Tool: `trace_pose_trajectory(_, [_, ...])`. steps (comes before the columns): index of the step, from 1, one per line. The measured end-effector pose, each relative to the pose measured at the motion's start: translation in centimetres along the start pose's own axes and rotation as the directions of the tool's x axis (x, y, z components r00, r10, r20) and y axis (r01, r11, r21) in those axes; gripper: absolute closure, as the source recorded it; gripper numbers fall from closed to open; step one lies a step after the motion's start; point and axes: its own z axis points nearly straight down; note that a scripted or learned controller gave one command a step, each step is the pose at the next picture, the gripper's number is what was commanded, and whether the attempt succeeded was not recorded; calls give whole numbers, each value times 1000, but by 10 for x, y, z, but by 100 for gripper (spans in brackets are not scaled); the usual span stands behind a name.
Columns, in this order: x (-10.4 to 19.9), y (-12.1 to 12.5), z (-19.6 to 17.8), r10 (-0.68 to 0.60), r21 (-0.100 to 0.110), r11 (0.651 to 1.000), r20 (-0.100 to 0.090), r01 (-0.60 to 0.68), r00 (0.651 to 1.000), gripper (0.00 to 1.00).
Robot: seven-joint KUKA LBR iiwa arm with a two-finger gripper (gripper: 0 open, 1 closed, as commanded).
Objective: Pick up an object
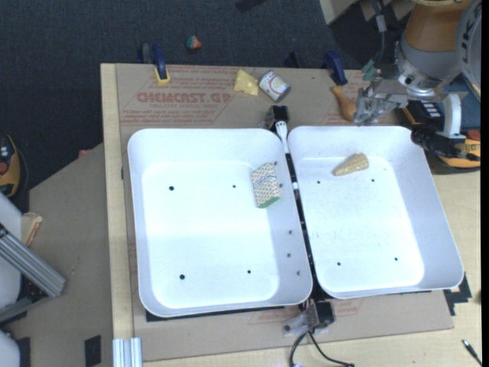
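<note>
Camera view. Surface (191, 98) is a brown board with red lettering, carrying two shallow white bins side by side. Left bin (153, 205) holds one patterned packet (265, 184), green-edged at its lower end, lying near the bin's right wall toward the far side; its long axis runs roughly far-to-near, slightly tilted. Right bin (428, 228) holds a tan cone-shaped piece (351, 164) near the far wall; long axis runs left-right with a slight tilt, narrow tip pointing left and a little toward the near side. Both bins have wide bare floor on the near side of these items.

Gripper (368, 107) hangs over the board just beyond the far rim of the right bin, outside it, apart from the cone piece. Whether it is parted or closed: cannot tell.

Clutter beyond the bins: yellow wedge (246, 83), small white-and-grey block (274, 86), black-and-white item (279, 117) at the gap between bins, orange-brown piece (344, 102) just beside the gripper. Blue clamps (159, 61) grip the far board edge.
</note>
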Motion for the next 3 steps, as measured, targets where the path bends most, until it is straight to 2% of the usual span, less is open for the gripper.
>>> trace_pose_trajectory(1, [59,-15,-116,-5,-7,1000,-3,4,1000,100])
trace_pose_trajectory(2, [-56,-5,-179,12,-6,1000,6,-11,1000,100])
trace_pose_trajectory(3, [11,-9,-89,-3,14,1000,-6,3,1000,100])
